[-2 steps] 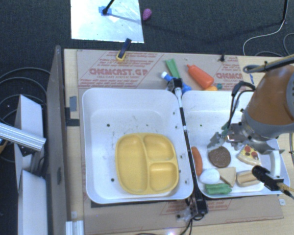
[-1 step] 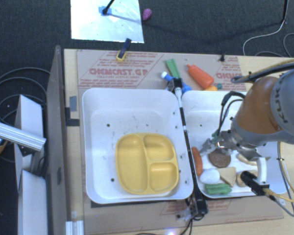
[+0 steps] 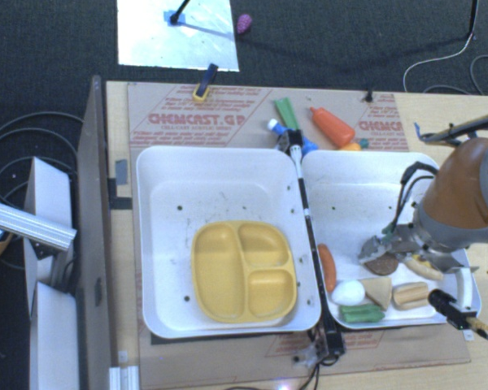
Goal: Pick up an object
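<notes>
Carefully lower your gripper [image 3: 384, 249], whose jaw state I cannot tell, squarely onto the brown piece [image 3: 382, 264] at the right bin's [image 3: 350, 177] four o'clock.

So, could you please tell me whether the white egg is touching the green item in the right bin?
Touching. In the camera view the white egg rests directly against the green item's top edge, with no bin floor visible between them.

A dark carpet floor [image 3: 325, 23] is filling the upper frame; a shiny sheet [image 3: 175, 23] is lying upper left, cables [image 3: 24, 145] are curling at left.
</notes>
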`<action>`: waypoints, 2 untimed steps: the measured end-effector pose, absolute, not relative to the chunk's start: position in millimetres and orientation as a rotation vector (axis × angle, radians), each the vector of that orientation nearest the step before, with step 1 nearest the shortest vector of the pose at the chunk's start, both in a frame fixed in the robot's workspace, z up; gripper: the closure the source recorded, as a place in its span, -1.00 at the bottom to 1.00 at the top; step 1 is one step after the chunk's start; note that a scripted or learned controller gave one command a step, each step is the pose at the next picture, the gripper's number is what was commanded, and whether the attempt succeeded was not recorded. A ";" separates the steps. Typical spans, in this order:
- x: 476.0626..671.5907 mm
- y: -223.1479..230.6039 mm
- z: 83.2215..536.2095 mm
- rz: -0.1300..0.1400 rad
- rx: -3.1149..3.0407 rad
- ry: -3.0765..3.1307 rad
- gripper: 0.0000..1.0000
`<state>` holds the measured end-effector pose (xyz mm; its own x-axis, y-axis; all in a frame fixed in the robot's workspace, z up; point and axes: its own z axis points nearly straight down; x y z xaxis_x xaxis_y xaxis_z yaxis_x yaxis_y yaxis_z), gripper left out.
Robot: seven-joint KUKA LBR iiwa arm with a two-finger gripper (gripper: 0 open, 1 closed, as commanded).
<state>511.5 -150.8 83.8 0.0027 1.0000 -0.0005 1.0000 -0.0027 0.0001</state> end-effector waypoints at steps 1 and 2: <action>512.9 -147.3 95.1 0.004 2.218 2.223 1.00; 526.6 -103.0 205.8 0.013 2.204 2.226 1.00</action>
